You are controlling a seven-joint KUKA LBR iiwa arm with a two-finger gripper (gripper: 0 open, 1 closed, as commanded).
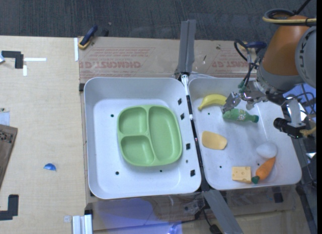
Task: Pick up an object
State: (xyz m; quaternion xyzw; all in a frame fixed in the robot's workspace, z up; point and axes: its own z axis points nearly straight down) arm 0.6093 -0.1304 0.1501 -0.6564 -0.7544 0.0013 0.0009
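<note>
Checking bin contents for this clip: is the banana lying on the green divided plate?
No, the banana lies in the right bin, while the green plate sits in the left bin.

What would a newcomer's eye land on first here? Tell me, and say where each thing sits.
First the green divided plate, alone in the middle of the left bin. Next the orange-banded arm reaching in from the right, its gripper down at a green bottle lying in the right bin. Around it lie a banana, a yellow chip-like piece, a cheese wedge and a carrot.
</note>
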